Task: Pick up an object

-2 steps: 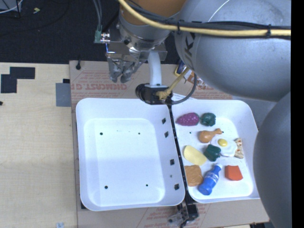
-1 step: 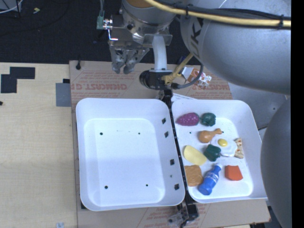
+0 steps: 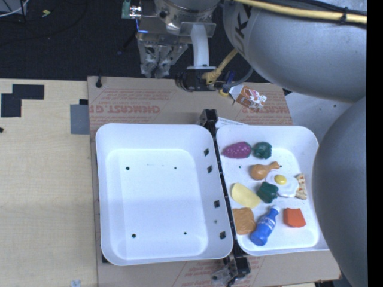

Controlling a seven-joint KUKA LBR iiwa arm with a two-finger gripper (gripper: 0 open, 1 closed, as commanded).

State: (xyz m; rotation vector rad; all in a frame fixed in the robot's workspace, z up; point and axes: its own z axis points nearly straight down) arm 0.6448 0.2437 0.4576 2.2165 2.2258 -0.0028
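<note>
The hand [image 3: 158, 61] is hanging above the worktop's far edge, well apart from both bins — whether it is open or closed, I cannot tell. The blue bottle [image 3: 264, 226] is lying near the right bin's [image 3: 308, 137] near edge — probably light, stiff and slippery, best taken across its body.

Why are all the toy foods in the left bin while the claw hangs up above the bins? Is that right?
Not quite. The camera view shows the toy foods, like the blue bottle and purple piece, in the right bin, not the left bin. The claw does hang above the bins.
</note>
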